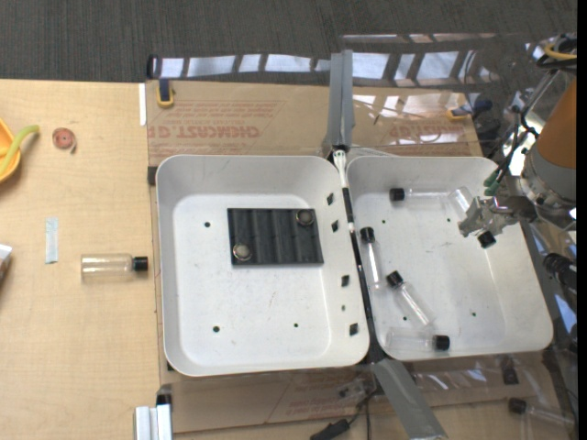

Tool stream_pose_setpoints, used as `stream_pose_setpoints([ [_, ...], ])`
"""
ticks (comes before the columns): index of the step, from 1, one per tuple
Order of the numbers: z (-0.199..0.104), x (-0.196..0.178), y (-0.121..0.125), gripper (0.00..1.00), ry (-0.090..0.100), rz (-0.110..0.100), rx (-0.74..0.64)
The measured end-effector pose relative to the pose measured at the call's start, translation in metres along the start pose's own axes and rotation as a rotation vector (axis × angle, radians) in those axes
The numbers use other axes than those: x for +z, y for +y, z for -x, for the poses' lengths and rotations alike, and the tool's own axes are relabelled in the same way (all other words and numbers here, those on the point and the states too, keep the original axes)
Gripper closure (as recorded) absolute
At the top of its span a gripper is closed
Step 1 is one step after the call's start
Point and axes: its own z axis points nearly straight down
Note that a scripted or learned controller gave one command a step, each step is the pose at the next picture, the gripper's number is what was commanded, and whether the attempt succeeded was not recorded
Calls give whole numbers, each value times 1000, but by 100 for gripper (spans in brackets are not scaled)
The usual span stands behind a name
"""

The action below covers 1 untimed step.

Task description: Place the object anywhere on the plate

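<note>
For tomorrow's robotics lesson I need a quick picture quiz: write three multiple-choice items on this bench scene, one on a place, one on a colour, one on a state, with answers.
1. Where does the dark ridged plate lie?
A. In the left bin
B. In the right bin
C. On the wooden table

2. What colour are the caps of the clear vials in the right bin?
A. Red
B. White
C. Black

3. How does the capped vial on the table sit?
A. Upright
B. On its side
C. Leaning on a bin wall

Answers: 1 A, the plate rests on the floor of the left bin. 2 C, each vial ends in a black cap. 3 B, it lies flat on the wood, cap toward the bins.
</note>
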Motion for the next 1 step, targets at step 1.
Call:
stream_pose_setpoints([
  [1, -142, 16, -49, 100, -1, -6, 377],
])
